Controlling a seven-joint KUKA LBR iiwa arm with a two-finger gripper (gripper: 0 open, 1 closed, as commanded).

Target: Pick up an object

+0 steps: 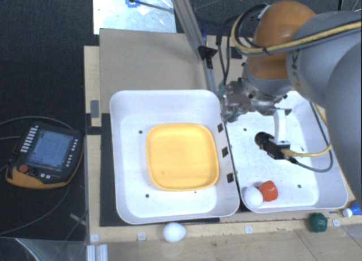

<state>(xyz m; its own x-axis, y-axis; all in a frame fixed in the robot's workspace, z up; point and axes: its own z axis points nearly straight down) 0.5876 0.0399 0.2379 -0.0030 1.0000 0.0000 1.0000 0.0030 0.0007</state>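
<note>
In the right bin (pixel 305 189), an orange-red object (pixel 268 191) lies at the front left corner, touching a white ball (pixel 252 197). A yellow square plate (pixel 182 155) lies flat in the middle of the left bin (pixel 127 158). The arm's orange band (pixel 280 33) and grey wrist hang over the back of the right bin. The gripper (pixel 232 107) sits low at that bin's back left corner, close to the wall between the bins. It is well apart from the orange-red object and the ball. A black part with a yellow cable (pixel 270 144) hangs under the wrist.
A white egg-shaped object (pixel 174 232) lies on the bench in front of the left bin. A dark green ball (pixel 317 222) rests outside the right bin's front right corner. A teach pendant (pixel 45 155) lies on the floor at the left. A metal pole (pixel 189 16) slants down toward the bins.
</note>
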